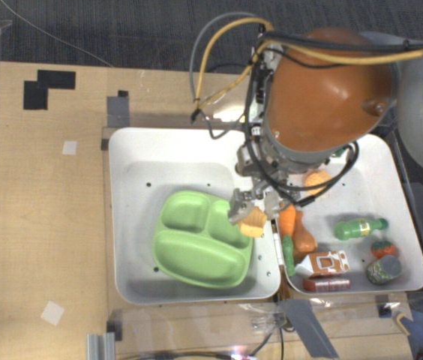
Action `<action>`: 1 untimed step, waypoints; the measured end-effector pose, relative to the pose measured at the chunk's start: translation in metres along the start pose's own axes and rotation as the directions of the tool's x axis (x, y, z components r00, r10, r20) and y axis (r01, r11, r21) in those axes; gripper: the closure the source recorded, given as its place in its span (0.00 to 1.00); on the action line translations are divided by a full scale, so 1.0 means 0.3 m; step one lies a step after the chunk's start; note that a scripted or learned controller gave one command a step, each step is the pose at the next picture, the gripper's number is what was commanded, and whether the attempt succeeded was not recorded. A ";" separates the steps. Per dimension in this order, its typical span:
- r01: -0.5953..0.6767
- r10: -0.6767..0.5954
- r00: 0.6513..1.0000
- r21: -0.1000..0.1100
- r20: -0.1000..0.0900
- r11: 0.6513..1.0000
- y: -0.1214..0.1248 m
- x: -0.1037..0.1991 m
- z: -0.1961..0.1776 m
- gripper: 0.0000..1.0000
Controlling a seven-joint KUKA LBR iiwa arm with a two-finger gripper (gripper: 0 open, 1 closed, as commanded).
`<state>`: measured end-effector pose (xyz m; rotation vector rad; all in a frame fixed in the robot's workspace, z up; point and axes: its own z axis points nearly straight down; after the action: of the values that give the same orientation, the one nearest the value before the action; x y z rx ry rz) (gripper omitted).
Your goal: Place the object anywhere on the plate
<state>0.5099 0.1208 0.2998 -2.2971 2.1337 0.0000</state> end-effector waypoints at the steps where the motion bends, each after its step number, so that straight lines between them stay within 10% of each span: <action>1: 0.009 -0.009 1.000 0.004 -0.002 1.000 -0.070 0.092 -0.066 1.00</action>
<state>0.5328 0.0946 0.3197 -2.3061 2.1221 -0.0061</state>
